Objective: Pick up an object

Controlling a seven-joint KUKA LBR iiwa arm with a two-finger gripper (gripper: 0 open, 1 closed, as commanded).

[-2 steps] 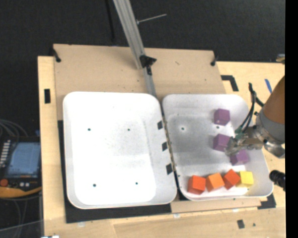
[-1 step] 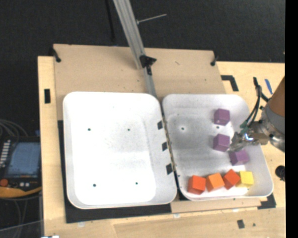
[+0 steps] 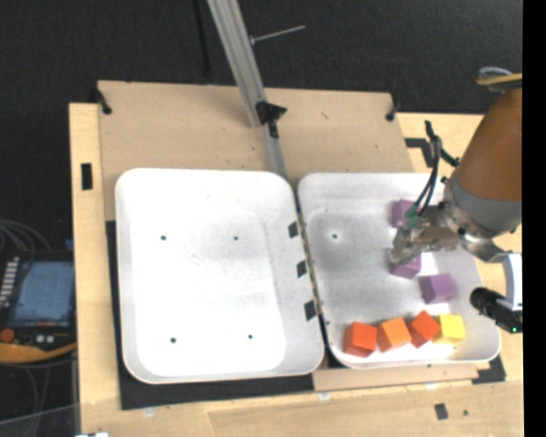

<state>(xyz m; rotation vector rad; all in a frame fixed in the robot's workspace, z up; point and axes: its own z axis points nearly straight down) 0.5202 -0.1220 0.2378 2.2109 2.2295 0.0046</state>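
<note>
Nearest the camera, along the front wall of the right bin, four blocks sit in a row, each touching the next: a red-orange block, an orange block, another red-orange block turned at an angle, and a yellow block at the right end. Just behind that row, apart from it, a purple block lies on the bin floor. A little farther back, the hand hangs low over a second purple block, which pokes out beneath it; they seem to touch, but whether the block sits between the fingers is hard to make out, and I cannot tell how far they are spread. A third purple block lies just beyond the hand. The left bin lies beside the right one on the worktop. At the far edge, a metal pole rises at a slant.
</note>
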